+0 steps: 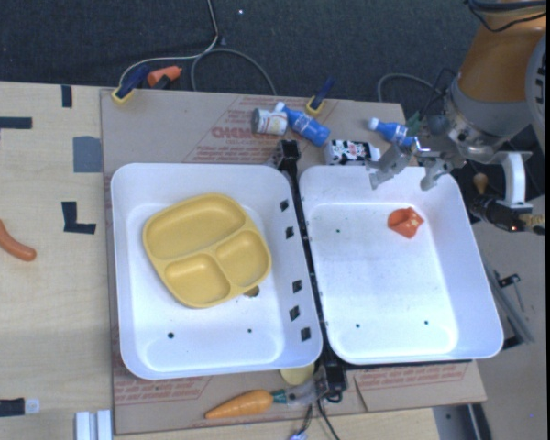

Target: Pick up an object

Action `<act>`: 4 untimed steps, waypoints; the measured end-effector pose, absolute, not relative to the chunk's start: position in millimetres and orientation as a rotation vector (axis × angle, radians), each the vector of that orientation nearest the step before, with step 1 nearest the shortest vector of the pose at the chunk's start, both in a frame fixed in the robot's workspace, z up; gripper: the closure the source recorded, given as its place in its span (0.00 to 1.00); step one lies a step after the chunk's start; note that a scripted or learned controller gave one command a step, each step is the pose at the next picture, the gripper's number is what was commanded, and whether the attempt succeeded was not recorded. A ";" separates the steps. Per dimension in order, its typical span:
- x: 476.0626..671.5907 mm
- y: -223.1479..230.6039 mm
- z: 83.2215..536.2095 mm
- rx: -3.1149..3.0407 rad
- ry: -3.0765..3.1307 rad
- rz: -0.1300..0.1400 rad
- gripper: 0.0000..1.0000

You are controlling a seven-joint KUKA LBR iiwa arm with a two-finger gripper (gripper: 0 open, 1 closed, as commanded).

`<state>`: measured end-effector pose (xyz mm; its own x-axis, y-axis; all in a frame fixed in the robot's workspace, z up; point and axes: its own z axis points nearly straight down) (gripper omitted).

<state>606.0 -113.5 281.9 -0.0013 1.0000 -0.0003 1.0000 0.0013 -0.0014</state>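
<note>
Hovering open, tool (405,175) overhangs right bin (385,337); arm cropped.

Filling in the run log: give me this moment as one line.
gripper: open, holding nothing, above far rim of right bin | red object: lying in right bin | yellow plate: in left bin

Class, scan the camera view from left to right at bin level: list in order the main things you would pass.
Orange sausage on the bench → yellow divided plate in the left bin → orange-red object in the right bin → gripper, its fingers spread, just above that object.
</note>
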 end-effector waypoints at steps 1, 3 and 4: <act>608.9 -215.2 238.8 -2.230 -2.213 0.009 0.00; 669.8 -203.7 86.6 -2.221 -2.232 -0.004 0.00; 604.0 -214.4 88.3 -2.227 -2.226 -0.004 0.00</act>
